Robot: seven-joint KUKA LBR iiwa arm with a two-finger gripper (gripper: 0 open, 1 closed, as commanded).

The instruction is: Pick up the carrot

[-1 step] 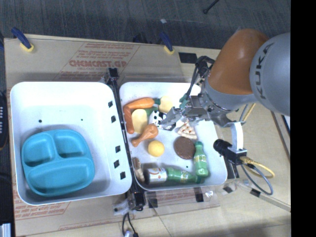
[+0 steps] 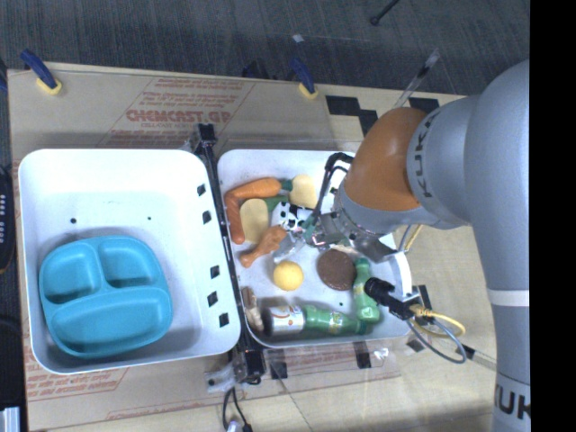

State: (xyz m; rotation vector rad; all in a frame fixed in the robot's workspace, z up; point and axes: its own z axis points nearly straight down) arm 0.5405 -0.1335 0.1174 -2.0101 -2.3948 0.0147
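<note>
The carrot (image 2: 256, 188) is orange with a small green tip and lies near the back left corner of the right bin (image 2: 270, 160). My gripper (image 2: 312, 231) hangs over the middle of that bin, to the right of and nearer than the carrot, apart from it. It sits close above a black-and-white spotted toy (image 2: 288, 214) and a brown round patty (image 2: 337, 269). The grey wrist with its orange band (image 2: 387, 169) covers the right part of the bin.
The right bin also holds a curved orange piece (image 2: 233, 218), a pale yellow block (image 2: 255, 214), a drumstick (image 2: 264, 244), a lemon (image 2: 288, 275), a pale round fruit (image 2: 305, 189) and a green bottle (image 2: 315, 319) along the front wall. The left bin (image 2: 54, 169) holds a blue divided tray (image 2: 103, 291).
</note>
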